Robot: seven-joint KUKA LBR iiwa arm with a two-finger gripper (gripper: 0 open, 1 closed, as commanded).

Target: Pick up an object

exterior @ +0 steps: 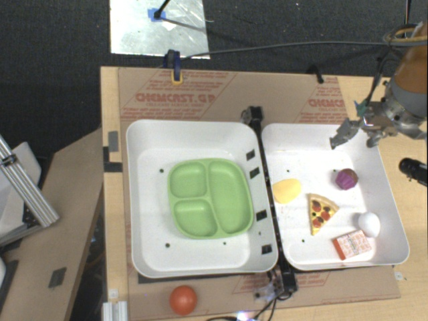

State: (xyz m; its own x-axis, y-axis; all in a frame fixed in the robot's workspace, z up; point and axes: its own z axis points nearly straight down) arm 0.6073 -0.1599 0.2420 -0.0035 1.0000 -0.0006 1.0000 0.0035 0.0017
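Note:
The right bin [301, 256] holds a yellow lemon-like piece [287, 190], a toy pizza slice [322, 212], a purple round piece [346, 178], a white egg [368, 224] and a small red-and-white carton [352, 245]. My gripper [356, 137] hangs over the bin's far right corner, above and behind the purple piece and apart from it. Its two fingers are spread open with nothing between them.
A green three-compartment tray [209, 198] lies in the left bin [144, 179]. An orange-red ball [182, 299] sits on the bench in front of the left bin. A black divider with clips [262, 179] runs between the bins.

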